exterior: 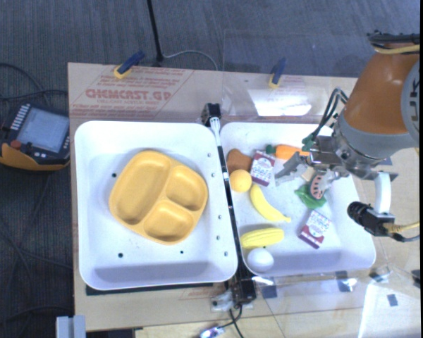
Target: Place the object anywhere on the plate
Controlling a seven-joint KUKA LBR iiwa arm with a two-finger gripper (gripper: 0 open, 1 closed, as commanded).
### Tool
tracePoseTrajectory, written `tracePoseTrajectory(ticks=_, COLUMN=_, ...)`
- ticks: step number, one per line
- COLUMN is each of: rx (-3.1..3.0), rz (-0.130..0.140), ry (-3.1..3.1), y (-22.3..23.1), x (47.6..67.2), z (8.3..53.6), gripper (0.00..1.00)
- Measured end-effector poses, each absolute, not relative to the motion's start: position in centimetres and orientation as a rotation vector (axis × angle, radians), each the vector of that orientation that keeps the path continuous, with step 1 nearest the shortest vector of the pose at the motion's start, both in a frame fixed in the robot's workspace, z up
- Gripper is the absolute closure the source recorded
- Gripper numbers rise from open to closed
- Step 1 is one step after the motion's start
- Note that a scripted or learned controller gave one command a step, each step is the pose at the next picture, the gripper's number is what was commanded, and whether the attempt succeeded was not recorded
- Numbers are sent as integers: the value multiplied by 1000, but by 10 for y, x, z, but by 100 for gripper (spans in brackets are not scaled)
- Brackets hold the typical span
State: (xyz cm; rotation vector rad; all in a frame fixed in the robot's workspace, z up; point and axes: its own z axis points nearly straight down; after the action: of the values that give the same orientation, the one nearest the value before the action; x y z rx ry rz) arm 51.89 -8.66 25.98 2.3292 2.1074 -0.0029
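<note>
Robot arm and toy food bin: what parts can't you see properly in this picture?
- Carrot: its right end is hidden behind the gripper, camera view.
- Green toy: partly covered by the gripper, so what it is stays unclear.
- Small cartons and: the print is too small to read.
- Arm: cut off by the right edge.
- Brown item: half hidden behind the orange ball.

plate (158, 196): my target, glossy yellow plastic
bins (99, 259): smooth white plastic
bench (127, 94): matt brown board
</note>
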Motion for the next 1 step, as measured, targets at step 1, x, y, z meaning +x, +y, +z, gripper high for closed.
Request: tracePoseTrajectory(ticks=1, rx=2213, rz=-3, ry=2233, y=-80, x=483, z=184, gripper=0)
